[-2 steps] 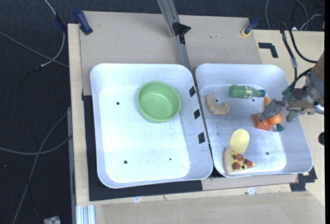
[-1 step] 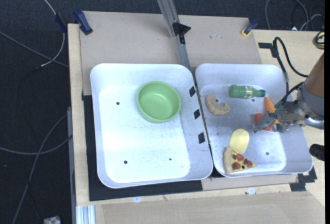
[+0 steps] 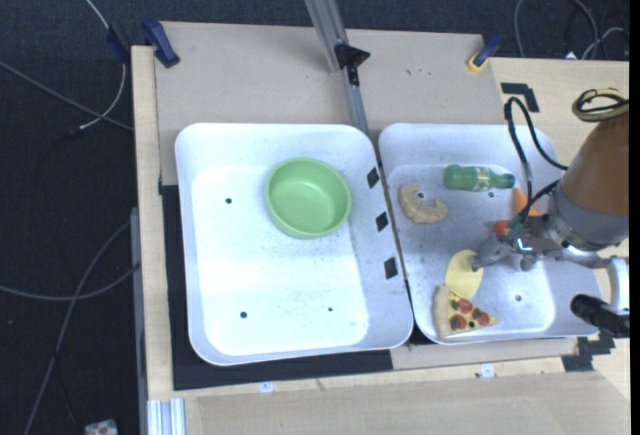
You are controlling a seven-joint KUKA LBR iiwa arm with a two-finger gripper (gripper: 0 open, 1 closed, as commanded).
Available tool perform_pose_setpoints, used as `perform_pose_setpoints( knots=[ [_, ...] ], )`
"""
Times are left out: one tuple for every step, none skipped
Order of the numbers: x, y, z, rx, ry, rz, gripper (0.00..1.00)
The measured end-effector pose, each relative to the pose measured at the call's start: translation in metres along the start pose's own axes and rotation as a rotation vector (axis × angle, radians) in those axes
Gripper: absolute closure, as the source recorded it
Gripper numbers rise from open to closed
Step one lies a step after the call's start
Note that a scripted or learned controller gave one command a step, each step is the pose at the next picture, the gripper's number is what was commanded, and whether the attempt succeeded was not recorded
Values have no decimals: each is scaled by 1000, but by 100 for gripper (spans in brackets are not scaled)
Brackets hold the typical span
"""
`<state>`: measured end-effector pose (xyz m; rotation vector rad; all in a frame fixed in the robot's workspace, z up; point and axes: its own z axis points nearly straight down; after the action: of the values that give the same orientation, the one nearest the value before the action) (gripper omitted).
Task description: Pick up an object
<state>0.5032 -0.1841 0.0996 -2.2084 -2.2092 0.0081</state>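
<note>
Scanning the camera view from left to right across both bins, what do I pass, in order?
Green bowl in the left bin → tan pastry piece → pizza slice → green bottle → gripper → orange band of the arm. The yellow piece beside the gripper overlaps others, so I left it out.

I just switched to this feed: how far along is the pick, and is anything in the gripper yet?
Done: the arm has reached into the right bin, with the gripper low by the yellow piece. In hand: nothing visibly between its fingers. Left: grasp and lift. The green bottle, tan pastry and pizza slice lie in that bin; the green bowl sits in the left bin.
</note>
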Motion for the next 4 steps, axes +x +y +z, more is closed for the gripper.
perform_pose_setpoints(
  knots=[
    [1,-1,4,-3,1,1,0],
    [1,0,-8,-8,1,1,100],
    [4,6,-73,-27,-11,-1,100],
    [4,8,-119,-24,-10,-1,100]
  ],
)
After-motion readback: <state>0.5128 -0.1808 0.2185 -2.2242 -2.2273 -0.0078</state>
